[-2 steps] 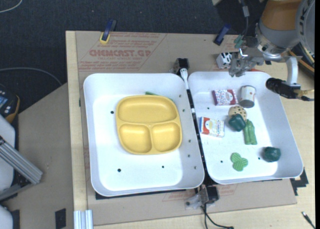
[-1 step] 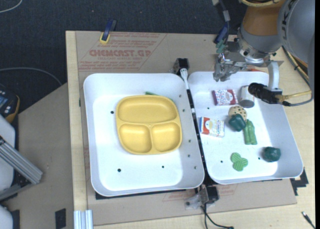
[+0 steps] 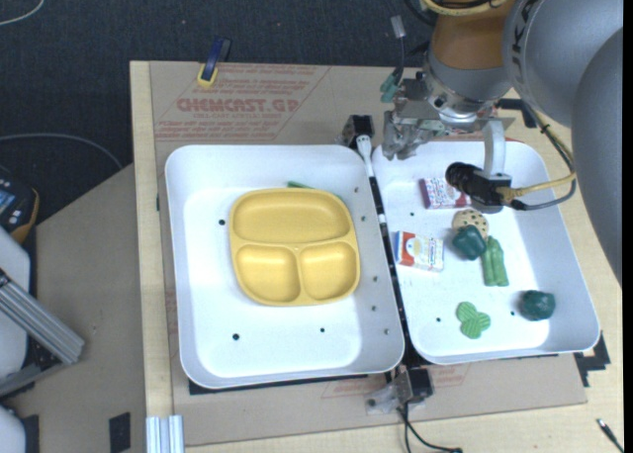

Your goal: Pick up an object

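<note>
Objects to pick: the loose things all lie in the right bin [image 3: 554, 233], none lifted.
Green stick [image 3: 494, 261]: a long green piece right of centre in that bin; its long axis runs near-far, barely tilted.
Small carton [image 3: 419, 250]: white with red and blue print, lying flat near the bin's left wall; long axis runs left-right, slightly downhill to the right.
Second packet [image 3: 435, 192]: white and red, farther back, long axis also left-right.
Dotted ball [image 3: 473, 222]: pale, speckled, touching the dark green lump [image 3: 469, 242] just in front of it.
Light green piece [image 3: 473, 319]: knobbly, near the front edge of the bin.
Teal lump [image 3: 537, 306]: at the front right corner, apart from the rest.
Arm [image 3: 514, 16]: comes in from the upper right, the orange band above the wrist, the wrist pointing down over the back of the right bin.
Claw [image 3: 401, 140]: sits over the back left corner of the right bin, near the divide between the bins; I cannot tell whether it is released or clenched, and nothing shows in it.
Left bin [image 3: 198, 273]: holds a yellow tray [image 3: 294, 244] with three compartments, one wide at the back and two smaller in front; a green sliver shows at its far edge.
Desk [image 3: 158, 125]: a brown board with red lettering under both bins; a small blue and yellow clip [image 3: 212, 62] sits at its back edge.
</note>
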`<action>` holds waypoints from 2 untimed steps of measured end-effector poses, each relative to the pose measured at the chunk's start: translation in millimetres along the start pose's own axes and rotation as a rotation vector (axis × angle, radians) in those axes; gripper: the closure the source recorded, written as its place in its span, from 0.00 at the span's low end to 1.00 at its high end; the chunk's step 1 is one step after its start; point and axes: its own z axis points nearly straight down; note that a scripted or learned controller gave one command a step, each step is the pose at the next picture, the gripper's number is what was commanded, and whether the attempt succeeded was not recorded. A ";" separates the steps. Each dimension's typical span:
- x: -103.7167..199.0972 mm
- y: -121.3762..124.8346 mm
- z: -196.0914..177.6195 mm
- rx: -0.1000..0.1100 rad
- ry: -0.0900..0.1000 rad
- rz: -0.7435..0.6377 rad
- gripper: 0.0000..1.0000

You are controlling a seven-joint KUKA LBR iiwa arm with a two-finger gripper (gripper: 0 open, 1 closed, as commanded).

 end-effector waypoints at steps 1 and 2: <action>32.4 -4.5 -8.7 -0.002 -0.002 0.003 1.00; 29.1 1.6 -2.1 -0.002 -0.004 0.006 1.00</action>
